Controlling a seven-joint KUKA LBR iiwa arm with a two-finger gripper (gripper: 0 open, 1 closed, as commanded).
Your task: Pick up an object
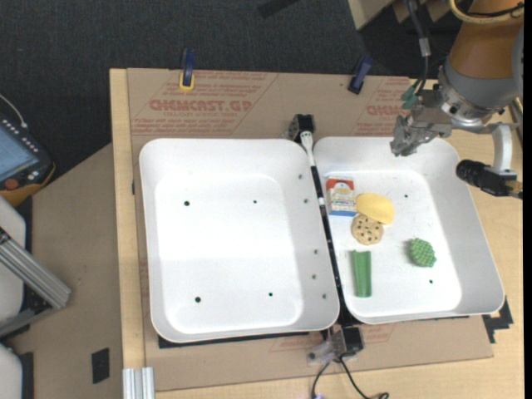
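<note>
The gripper [405, 144] hangs over the back edge of the right bin [465, 293] with nothing in it, and I cannot tell how it is set. In that bin, well apart from the gripper, lie a small red and white box [340, 194], a yellow lemon [376, 207] touching a round cookie [366, 229], a green stick [362, 273] and a bumpy green lump [421, 253]. The left bin [166, 248] sits beside it on the counter [133, 140].
</note>
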